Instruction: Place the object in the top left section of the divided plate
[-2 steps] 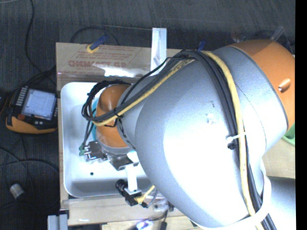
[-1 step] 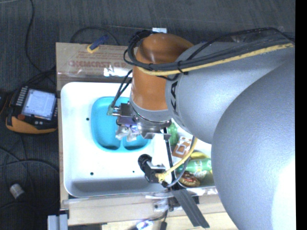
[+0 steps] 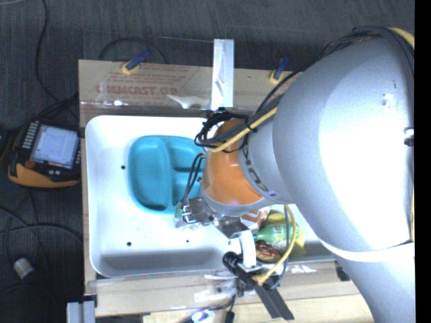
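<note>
The blue divided plate [image 3: 156, 170] lies in the left white bin [image 3: 108, 200], toward its back right. My gripper [image 3: 188, 214] hangs under the orange wrist band [image 3: 225, 177], low over the bin floor just off the plate's near right corner. The wrist and cables hide its tips, and I see nothing held. A green, yellow and red object [image 3: 273, 237] lies in the right bin, partly under the arm. The plate's right side is covered by the wrist.
The big grey arm [image 3: 343, 153] covers most of the right bin. A cardboard panel [image 3: 148, 86] stands behind the bins. A handheld pendant [image 3: 47, 153] lies on the floor at left. Cables and a white clip [image 3: 246, 251] hang near the front rim.
</note>
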`<action>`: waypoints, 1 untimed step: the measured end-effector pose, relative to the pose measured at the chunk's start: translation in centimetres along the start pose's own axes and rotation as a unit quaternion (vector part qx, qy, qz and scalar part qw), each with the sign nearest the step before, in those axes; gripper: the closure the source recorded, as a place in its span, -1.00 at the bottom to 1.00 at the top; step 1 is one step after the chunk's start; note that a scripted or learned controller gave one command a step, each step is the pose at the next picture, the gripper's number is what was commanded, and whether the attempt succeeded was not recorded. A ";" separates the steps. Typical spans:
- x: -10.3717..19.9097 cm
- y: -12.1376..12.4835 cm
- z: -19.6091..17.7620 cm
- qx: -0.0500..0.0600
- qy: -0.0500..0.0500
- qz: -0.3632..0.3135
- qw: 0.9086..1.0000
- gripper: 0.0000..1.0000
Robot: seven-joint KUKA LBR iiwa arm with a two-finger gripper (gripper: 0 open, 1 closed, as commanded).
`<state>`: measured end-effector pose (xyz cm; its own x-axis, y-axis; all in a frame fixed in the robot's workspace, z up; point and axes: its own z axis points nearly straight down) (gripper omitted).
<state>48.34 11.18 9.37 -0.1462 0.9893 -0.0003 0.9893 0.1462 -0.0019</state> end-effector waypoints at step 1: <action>7.2 1.5 0.4 -0.007 -0.001 0.077 0.997 1.00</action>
<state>48.77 18.50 8.97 0.0066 1.0000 -0.0016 0.9999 -0.0066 0.0118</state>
